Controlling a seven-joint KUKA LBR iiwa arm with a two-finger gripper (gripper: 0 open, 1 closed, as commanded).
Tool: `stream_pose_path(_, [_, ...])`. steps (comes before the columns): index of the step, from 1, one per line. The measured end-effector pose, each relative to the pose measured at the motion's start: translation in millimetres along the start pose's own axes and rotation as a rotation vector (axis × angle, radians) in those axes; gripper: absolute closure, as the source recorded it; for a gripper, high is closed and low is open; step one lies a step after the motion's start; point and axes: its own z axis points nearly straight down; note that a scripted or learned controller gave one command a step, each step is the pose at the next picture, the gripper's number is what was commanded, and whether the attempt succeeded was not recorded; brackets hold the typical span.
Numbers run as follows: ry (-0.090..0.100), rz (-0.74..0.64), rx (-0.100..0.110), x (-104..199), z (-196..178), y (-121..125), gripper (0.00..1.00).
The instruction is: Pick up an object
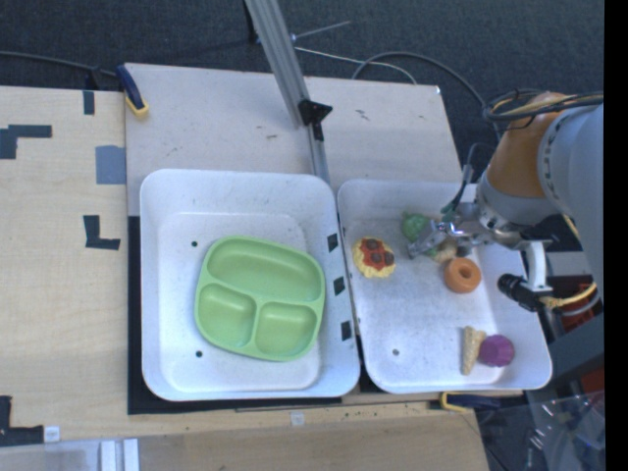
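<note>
Bins on the bench, arm reaching in from the right.
Purple-topped cone (486,349) lies nearest in the right bin (412,366); farther back, orange ring (462,276), then the gripper (439,239) beside a green toy (416,227); whether its fingers are spread, cannot tell.

Two white bins: left bin (157,263), right bin (392,361). One green divided plate (260,297). One orange ring (462,276). One small green toy (415,227). One yellow-and-red toy (374,258). One purple ball (497,350) with one tan cone (472,349).
</note>
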Motion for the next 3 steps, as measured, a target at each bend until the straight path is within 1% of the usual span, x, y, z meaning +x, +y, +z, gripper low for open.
stream_pose_path(1, [0.0, -0.001, 0.0, 0.3, -11.5, 0.3, 1.0])
stream_pose_path(2, [0.0, 0.001, -0.006, -8.4, -69.7, 0.6, 1.0])
stream_pose_path(3, [0.001, 0.0, -0.006, 2.5, -122.9, 0.0, 1.0])
